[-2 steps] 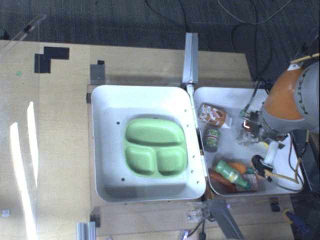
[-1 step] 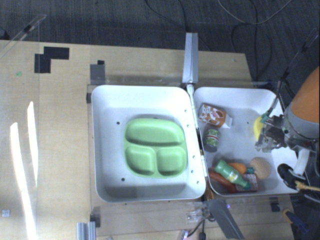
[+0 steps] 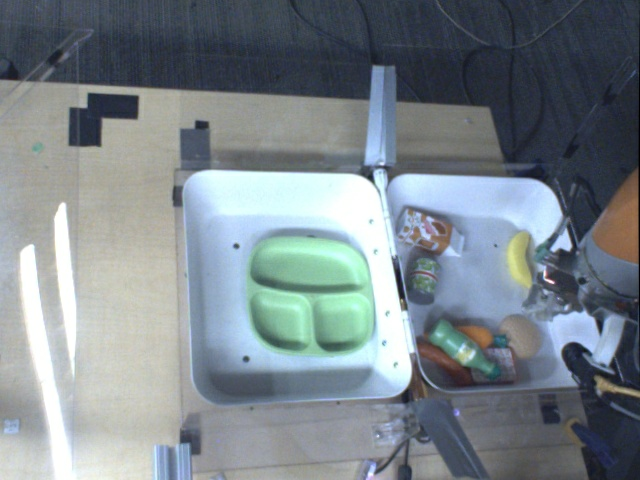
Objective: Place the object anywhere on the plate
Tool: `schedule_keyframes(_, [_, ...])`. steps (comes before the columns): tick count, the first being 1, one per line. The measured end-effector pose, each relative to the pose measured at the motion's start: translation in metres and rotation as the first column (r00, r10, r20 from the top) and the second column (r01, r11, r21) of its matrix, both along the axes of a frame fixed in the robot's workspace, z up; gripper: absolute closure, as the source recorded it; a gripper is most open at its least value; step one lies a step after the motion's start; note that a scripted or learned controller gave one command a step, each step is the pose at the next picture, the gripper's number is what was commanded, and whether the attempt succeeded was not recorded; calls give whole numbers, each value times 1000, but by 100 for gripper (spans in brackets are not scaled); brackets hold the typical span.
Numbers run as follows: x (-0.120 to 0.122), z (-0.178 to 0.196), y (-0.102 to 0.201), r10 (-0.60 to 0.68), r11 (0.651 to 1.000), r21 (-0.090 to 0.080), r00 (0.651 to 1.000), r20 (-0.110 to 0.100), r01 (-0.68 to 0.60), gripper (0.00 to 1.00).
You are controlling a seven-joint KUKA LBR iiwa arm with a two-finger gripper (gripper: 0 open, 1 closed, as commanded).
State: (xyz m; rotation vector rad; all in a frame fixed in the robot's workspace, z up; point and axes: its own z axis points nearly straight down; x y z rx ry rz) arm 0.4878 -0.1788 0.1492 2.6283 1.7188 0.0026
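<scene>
Camera view: looks down at a slant on a wooden table (image 3: 120, 298) with two white bins side by side.
Left bin (image 3: 210, 268): holds a green plate (image 3: 310, 293) with three compartments, one long across the top and two smaller below; nothing lies on it.
Right bin (image 3: 480, 203): holds all the loose items.
Banana (image 3: 518, 258): yellow, near the right wall, lying roughly upright in the frame, just beside the arm's tip.
Snack packet (image 3: 427, 231): white and orange, upper left part of the right bin.
Can (image 3: 424, 278): dark with a green label, just below the packet, close to the bin's left wall.
Green bottle (image 3: 463, 348): lies tilted at the bottom of the right bin, across red and orange items that are too cluttered to name.
Round tan item (image 3: 520, 336): beside the bottle, toward the lower right corner.
Arm (image 3: 615, 233): comes in from the right, orange band visible above the wrist.
Pincer (image 3: 552, 278): at the right bin's right edge, between banana and tan item; cannot tell whether apart or together, nothing seen clamped in it.
Cables (image 3: 480, 8): dark loops on the floor beyond the table.
</scene>
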Motion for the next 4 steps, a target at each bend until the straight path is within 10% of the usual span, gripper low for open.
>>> schedule_keyframes(3, [0,18,-15,-92,996,-1,996,1,92,100])
schedule_keyframes(4, [3,-60,-15,-317,948,1,948,9,317,100])
